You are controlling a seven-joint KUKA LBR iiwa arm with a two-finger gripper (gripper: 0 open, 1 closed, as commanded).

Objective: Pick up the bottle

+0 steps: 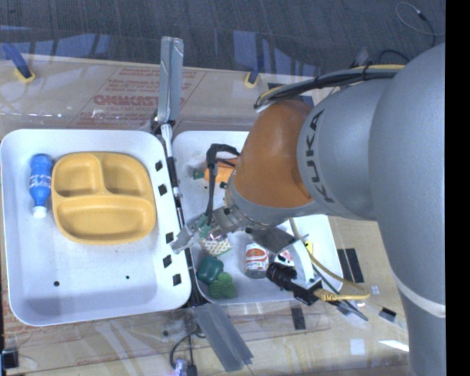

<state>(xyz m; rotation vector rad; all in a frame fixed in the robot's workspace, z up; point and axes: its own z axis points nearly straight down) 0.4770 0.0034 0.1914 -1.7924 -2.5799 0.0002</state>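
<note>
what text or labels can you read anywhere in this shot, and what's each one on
"KUKA": grey lettering running up the arm beside its orange band.
Red print on the sheet behind the bins: too blurred to read.
Blue bottle label: too small to read.
Small can label: too small to read.

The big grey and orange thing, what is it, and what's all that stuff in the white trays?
It is a robot arm, reaching in from the right. One camera above the bench looks down at a slant. Its gripper hangs low over the right bin, among small things: a green toy and a little can. I can't tell if it holds anything. The left bin holds a yellow divided plate and a blue bottle lying beside it. The bottle is what the robot should pick up, and it lies far from the gripper.
</note>
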